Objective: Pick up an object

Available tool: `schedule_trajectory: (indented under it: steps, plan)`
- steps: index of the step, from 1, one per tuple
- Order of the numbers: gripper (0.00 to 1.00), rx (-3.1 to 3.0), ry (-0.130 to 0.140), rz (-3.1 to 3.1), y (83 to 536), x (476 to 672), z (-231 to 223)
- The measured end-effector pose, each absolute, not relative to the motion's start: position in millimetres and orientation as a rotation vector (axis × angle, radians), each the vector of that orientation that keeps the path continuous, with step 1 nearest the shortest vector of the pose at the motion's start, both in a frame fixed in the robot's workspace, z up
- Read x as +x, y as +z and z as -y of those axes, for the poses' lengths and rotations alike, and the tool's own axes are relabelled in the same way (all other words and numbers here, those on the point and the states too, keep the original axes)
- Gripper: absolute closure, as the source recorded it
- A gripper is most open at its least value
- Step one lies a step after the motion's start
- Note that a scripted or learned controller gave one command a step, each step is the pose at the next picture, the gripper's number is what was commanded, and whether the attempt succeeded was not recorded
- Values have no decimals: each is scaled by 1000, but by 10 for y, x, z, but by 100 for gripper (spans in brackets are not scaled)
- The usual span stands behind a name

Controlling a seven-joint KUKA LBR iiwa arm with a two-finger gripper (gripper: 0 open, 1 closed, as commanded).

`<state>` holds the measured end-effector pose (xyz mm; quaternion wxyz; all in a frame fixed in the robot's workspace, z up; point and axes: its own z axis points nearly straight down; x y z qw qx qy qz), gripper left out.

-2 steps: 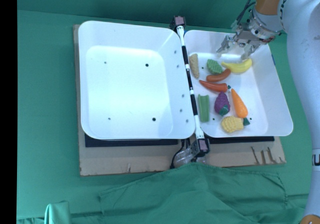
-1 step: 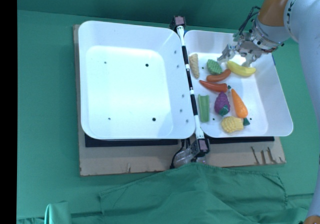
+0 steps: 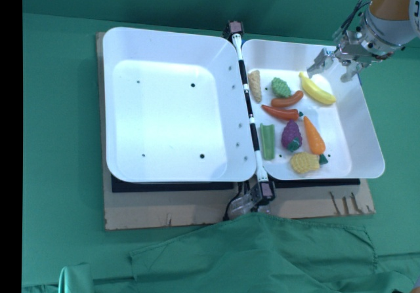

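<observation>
Setting: I saw a green-draped bench (image 3: 59, 121) with cardboard (image 3: 164, 210) under two white bins; a green cloth (image 3: 262, 252) lay bunched at the lower edge of the frame.
Left bin: the left bin (image 3: 170, 42) sat at centre-left.
Right bin: the right bin (image 3: 357, 128) held all the toy food, at centre-right.
Contents: I counted a banana (image 3: 317, 89), a sausage (image 3: 287, 99), a chilli (image 3: 280, 113), a green leafy piece (image 3: 281, 86), a tan piece (image 3: 254, 85), a green stalk (image 3: 268, 141), a purple piece (image 3: 291, 134), a carrot (image 3: 314, 136) and a corn cob (image 3: 304, 163).
Gripper: the gripper (image 3: 337, 66) hung at the upper right, over the right bin's far corner, its two fingers spread well apart with nothing between them.
Nearest thing: the banana lay just below and left of the fingers, at the upper right of the pile.
Axis: its long axis ran from upper left to lower right, slanted across the frame.
Judgement: I reckoned the banana was the likeliest pick; the jaws would need to come down and a little to the lower left, and close across its short width.
Risk: the bin wall stood near, so I thought a finger might catch it.
</observation>
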<state>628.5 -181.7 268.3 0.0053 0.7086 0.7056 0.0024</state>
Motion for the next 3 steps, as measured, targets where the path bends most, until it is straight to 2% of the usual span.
schedule_trajectory:
  steps: [1, 2, 3]
  plan:
    - [0, 2225, -4, -2217, 2076, 6350, 1875]
    - [100, 2221, 6, -2205, 2249, 6370, 1892]
    - [100, 2218, 2, -2213, 2001, 6571, 1876]
